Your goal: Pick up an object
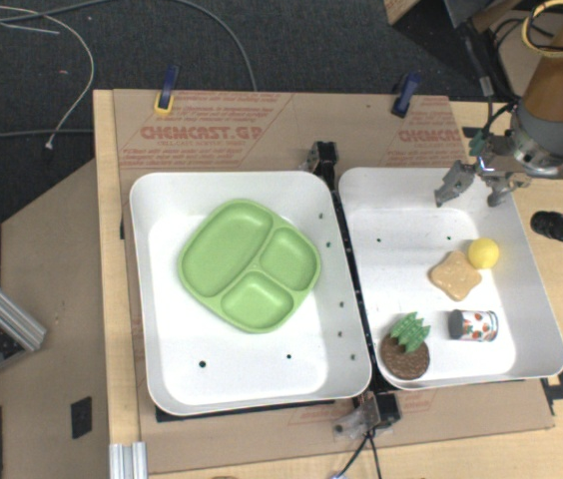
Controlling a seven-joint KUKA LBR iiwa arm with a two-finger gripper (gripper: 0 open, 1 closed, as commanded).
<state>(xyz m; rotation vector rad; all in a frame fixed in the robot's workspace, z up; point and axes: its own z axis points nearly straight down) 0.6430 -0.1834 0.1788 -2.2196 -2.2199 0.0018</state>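
Cardboard covers the counter (112,267) under your two white bins, with dark floor and loose cables beyond. Your gripper (473,185) hangs over the far right corner of the right bin (391,218), its two fingers spread apart with nothing between them. From there every candidate lies toward the near side of that bin: the yellow ball (482,253) is nearest, almost straight below the gripper in the view, and it touches the tan toast piece (456,275) just to its left. Further on you have the small can (473,325), lying on its side with its long axis across the bin, and the potted plant (406,347) at the near rim. In the left bin (162,347) sits a green divided plate (251,264), well apart from the arm. You would likely do best to reach for the ball first.
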